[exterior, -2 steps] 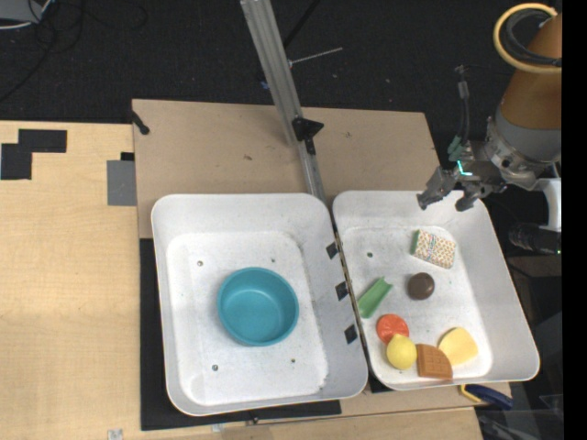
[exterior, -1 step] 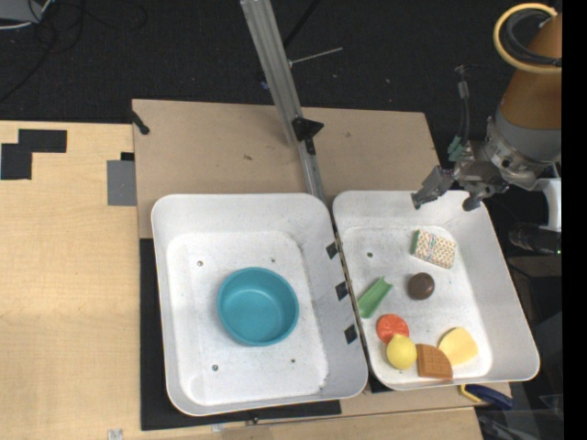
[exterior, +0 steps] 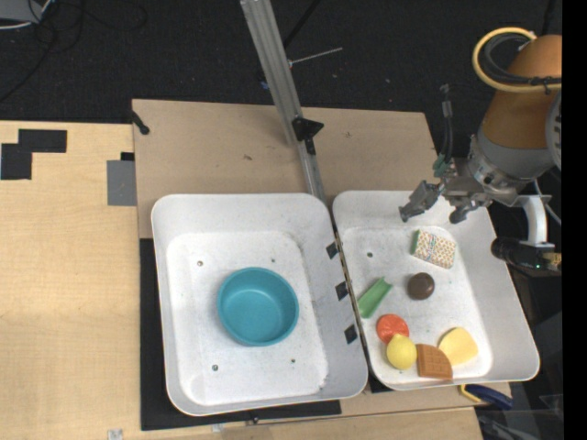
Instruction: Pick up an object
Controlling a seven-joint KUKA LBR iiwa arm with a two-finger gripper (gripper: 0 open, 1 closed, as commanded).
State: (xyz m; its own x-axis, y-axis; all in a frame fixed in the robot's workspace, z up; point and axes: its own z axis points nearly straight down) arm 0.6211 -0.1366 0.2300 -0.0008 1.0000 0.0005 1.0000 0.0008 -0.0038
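1. Gripper (exterior: pixel 438 205) is hovering with fingers spread, holding nothing, at the right bin's (exterior: pixel 514 337) upper edge.
2. Sponge (exterior: pixel 434 248) is lying just below it; seemingly light and soft, best pinched across its short sides.

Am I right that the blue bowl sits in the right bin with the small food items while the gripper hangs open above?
Not quite. The camera view shows the blue bowl in the left bin. The small food items lie in the right bin, and the gripper hangs open above its far end.
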